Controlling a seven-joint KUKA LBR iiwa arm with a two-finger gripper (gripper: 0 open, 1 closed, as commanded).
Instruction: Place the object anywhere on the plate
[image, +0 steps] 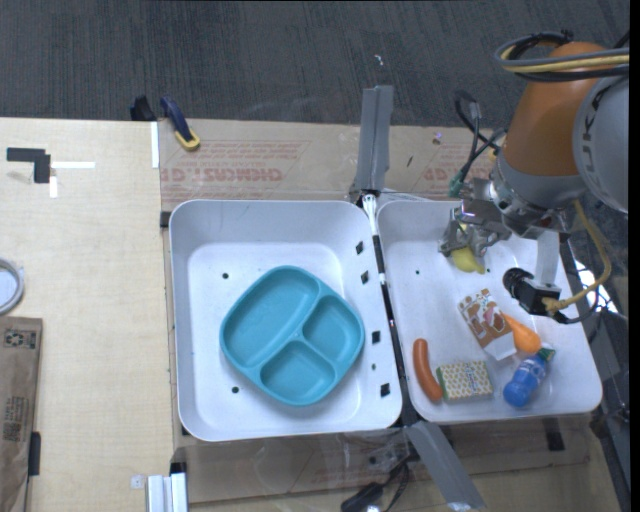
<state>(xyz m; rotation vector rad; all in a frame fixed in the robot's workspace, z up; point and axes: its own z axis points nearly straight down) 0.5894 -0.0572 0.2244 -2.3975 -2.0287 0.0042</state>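
Note:
A blue divided plate (291, 335) lies in the left bin (200, 300), tilted diagonally, with nothing on it. My gripper (467, 243) hangs low in the back part of the right bin (420, 240), directly over a small yellow object (465, 262). Only the lower edge of the yellow object shows beneath the gripper, and I cannot make out whether it is being gripped.
Toward the front of the right bin lie a red sausage (427, 370), a patterned sponge-like block (466, 380), a blue bottle (525, 381), an orange carrot (524, 333) and a small printed box (484, 318). A grey divider (375, 150) runs between the bins.

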